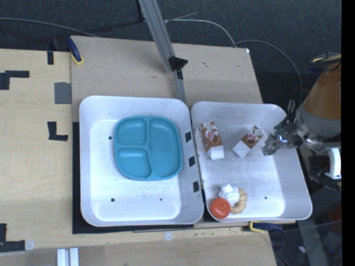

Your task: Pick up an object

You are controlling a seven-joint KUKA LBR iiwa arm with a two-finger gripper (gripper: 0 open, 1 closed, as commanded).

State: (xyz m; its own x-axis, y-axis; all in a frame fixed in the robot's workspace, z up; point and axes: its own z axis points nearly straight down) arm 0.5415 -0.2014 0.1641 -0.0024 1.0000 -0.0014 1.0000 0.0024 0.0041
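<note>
Two small cartons lie in the right bin: one red and white carton near the bin's left side, another carton a little to its right. A red ball rests by a white and tan toy near the bin's front wall. My gripper hangs over the right part of this bin, just right of the second carton and apart from it. Nothing shows between its fingers.
The left bin holds a teal divided plate. A grey metal bar slants down from the top to the seam between the bins. Cables run across the dark floor at the back.
</note>
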